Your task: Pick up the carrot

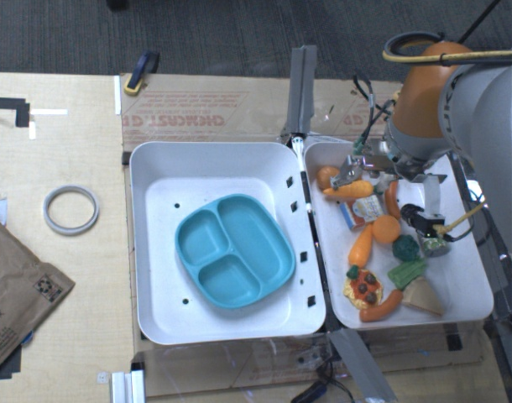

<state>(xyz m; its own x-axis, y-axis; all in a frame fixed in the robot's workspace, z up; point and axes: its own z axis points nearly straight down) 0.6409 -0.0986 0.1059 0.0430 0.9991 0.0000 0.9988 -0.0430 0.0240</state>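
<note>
The tool (359, 164) sits low over the far left part of the right bin (478, 296), at the end of the grey arm (483, 99) with its orange band, which comes in from the right. Cables and the wrist body crowd the spot, so whether the tool is released or clenched cannot be told, and nothing can be seen grasped by it. Just below it lies an orange piece (350, 191), lengthwise left to right, touching or nearly touching the tool; this may be a carrot-like toy, though it is hard to be sure. The clearer carrot (361, 246) lies nearer, in the middle of the right bin, its long axis running near-to-far with a slight tilt, the green top at the near end beside the pizza slice (363, 287) and the tip pointing far toward an orange ball (386, 228). The toys are heaped close together, which probably leaves little room around the carrot for a clean grasp. The left bin (155, 225) carries a blue divided plate (233, 250). On the table (38, 141) to the left rests a tape ring (71, 209).
</note>
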